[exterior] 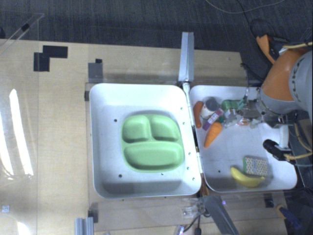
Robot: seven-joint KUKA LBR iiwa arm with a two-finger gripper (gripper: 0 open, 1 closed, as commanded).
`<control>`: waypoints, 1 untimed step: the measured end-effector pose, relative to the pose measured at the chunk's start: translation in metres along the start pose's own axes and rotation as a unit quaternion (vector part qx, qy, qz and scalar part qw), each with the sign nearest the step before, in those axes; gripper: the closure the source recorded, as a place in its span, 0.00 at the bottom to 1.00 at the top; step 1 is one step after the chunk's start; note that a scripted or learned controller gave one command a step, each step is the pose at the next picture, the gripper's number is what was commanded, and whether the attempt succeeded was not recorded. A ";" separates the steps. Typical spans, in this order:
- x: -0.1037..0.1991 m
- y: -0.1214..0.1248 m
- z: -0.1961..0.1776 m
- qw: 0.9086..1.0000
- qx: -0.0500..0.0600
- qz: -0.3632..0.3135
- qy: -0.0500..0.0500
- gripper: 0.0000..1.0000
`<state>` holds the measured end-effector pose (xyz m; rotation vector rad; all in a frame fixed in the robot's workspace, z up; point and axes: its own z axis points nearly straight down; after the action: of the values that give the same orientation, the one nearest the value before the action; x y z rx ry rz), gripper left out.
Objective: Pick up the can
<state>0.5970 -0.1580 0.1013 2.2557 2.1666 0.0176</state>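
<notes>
Two-finger gripper (240, 115) low in right white bin (274, 180); finger state cannot be judged. Small grey-topped can (211, 106) just left of it, touching orange carrot (212, 133). Advise centring over can, avoiding carrot.

We see a pale wooden bench (54, 146) carrying two white bins: left bin (105, 180) at 9 o'clock, right bin (283, 180) at 3 o'clock, edges touching.

Grey arm (293, 82) reaching from right, hand (240, 115) lowered
</notes>
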 end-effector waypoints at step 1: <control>0.001 0.002 -0.011 1.000 -0.002 -0.004 -0.001 1.00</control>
<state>0.5986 -0.1571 0.1128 2.2451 2.1727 0.0202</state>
